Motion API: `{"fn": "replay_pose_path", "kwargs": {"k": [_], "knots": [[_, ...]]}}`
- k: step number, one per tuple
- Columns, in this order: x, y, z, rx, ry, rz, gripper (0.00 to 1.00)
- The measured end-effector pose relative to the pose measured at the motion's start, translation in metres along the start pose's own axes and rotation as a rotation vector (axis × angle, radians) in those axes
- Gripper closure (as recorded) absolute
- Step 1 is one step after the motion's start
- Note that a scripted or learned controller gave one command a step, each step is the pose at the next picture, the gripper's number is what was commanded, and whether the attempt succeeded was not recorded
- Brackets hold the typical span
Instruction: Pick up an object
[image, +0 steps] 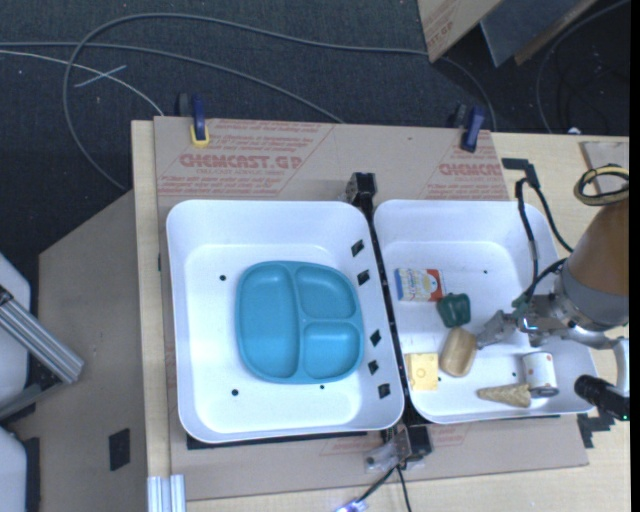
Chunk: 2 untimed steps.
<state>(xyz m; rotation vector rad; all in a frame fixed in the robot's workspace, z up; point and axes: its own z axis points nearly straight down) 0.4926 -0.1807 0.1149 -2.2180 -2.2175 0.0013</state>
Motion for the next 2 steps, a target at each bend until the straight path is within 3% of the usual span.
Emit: {"fn": "replay_pose_path", "kwargs": {"k": [1, 2], "knots": [[-0.001, 0.001, 0.030, -0.004, -0.003, 0.000, 0.00], [0.000, 0.001, 0.019, -0.004, -0.001, 0.001, 1.00]]}}
